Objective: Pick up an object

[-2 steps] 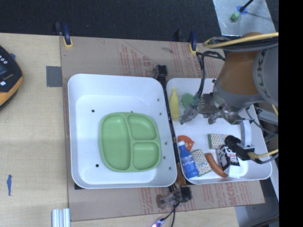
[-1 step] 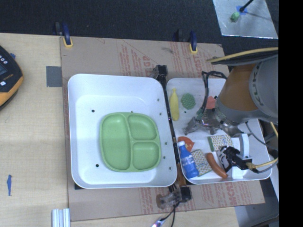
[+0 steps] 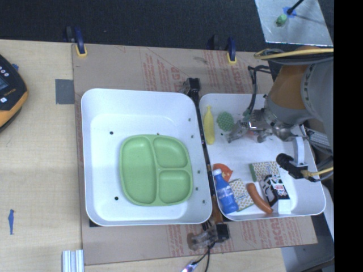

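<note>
Overhead view of the bench (image 3: 39,169) with two white bins. The left bin (image 3: 96,115) carries a green divided plate (image 3: 155,170). The right bin (image 3: 309,205) carries the candidates for picking: a yellow bottle (image 3: 209,124) and a green ball (image 3: 225,119) at 10 o'clock, a blue bottle (image 3: 224,192) and an orange sausage (image 3: 258,198) at 6 o'clock, a patterned card (image 3: 265,169) near the centre. The arm's hand (image 3: 248,126) hangs low at 11 o'clock, just beside the ball; whether it is open or closed cannot be told, and nothing is seen in its grip. A sound grasp would likely centre over the ball, clear of the bin wall, before closing
</note>
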You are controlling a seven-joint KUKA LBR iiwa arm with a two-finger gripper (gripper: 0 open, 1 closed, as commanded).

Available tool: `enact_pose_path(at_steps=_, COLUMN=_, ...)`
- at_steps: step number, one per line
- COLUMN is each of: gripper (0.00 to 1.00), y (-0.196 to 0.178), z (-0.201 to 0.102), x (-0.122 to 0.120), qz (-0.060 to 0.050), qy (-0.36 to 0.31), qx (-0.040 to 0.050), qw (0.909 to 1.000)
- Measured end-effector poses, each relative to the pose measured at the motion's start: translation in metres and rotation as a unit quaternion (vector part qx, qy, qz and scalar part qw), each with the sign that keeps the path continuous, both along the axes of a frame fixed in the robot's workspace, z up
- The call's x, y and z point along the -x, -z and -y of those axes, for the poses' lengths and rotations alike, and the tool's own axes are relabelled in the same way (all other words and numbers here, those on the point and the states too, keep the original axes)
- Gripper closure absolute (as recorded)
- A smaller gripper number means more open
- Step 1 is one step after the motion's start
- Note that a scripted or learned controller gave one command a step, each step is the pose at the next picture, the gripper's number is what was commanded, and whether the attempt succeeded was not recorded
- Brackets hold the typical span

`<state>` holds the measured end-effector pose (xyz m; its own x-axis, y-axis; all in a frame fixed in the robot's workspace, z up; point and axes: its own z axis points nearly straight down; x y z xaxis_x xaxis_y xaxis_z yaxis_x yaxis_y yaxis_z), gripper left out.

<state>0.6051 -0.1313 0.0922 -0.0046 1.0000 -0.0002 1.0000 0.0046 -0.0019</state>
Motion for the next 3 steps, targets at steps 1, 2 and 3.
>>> enact_pose_path(at_steps=1, gripper=0.0, y=-0.1, z=-0.125, x=0.022, qz=0.0, qy=0.0, qx=-0.0008, qw=1.0)
enact_pose_path(at_steps=2, gripper=0.0, y=-0.099, z=-0.09, x=0.104, qz=-0.002, qy=0.001, qx=0.0001, qw=1.0)
enact_pose_path(at_steps=3, gripper=0.0, y=-0.099, z=-0.093, x=0.098, qz=0.0, qy=0.0, qx=0.0003, qw=1.0)
